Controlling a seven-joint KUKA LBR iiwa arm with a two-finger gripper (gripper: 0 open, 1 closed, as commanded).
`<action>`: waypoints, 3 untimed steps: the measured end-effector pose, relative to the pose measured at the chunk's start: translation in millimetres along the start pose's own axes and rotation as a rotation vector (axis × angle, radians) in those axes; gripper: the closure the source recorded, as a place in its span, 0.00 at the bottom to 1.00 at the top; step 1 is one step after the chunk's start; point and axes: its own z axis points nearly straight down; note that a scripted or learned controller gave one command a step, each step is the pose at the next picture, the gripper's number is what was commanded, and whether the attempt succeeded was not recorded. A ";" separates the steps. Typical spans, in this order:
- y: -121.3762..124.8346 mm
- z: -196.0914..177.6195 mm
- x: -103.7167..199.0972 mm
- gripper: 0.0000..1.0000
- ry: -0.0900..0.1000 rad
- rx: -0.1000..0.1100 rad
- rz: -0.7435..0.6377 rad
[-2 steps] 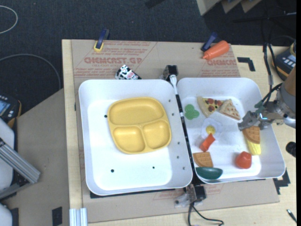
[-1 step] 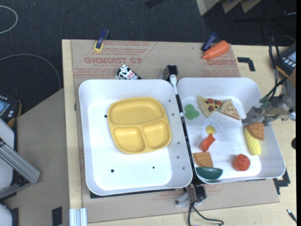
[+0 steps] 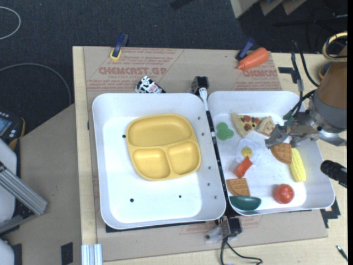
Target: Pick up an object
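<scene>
The right bin holds several toy foods: a pizza slice, a green piece, a small white and yellow egg, a red-orange stick, a brown waffle wedge, a yellow corn cob, a red tomato, a tan cracker and a dark green piece. My gripper hangs low over the bin, between the pizza slice's right end and the waffle wedge. The arm's wrist hides part of the bin's right side.
The left bin holds a yellow divided plate. On the bench behind the bins lie an orange carrot toy, a black and white item and a yellow clamp. Cables run along the right edge.
</scene>
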 end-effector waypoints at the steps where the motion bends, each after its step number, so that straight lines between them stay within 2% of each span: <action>1: 2.5 4.4 48.4 1.00 0.001 0.002 0.000; 2: 14.9 5.1 103.9 1.00 -0.001 -0.002 -0.002; 3: 16.3 3.8 93.4 1.00 -0.003 -0.003 0.005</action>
